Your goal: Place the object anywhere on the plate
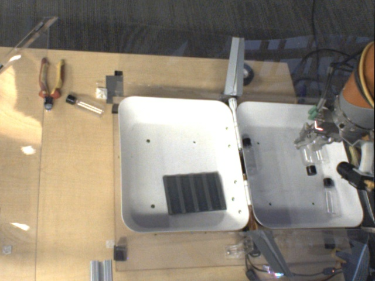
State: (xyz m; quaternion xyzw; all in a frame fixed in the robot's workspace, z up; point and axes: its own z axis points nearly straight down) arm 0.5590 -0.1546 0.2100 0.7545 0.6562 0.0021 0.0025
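A dark ridged rectangular plate (193,193) lies in the left bin (135,157), towards its front. In the right bin (281,204) there are three clear vials with black caps: one (248,154) along the left wall, one (311,160) just below the gripper, and one (329,195) near the front right. My gripper (313,132) hangs over the right bin's far right part, right above the middle vial. The grey arm with its orange band (362,81) comes in from the right. Whether the gripper touches that vial cannot be made out.
Red-handled pliers (50,81) and a loose vial (85,104) lie on the wooden bench to the left of the bins. A metal post (235,66) stands behind the gap between the bins. A small bracket (115,85) sits at the left bin's far corner.
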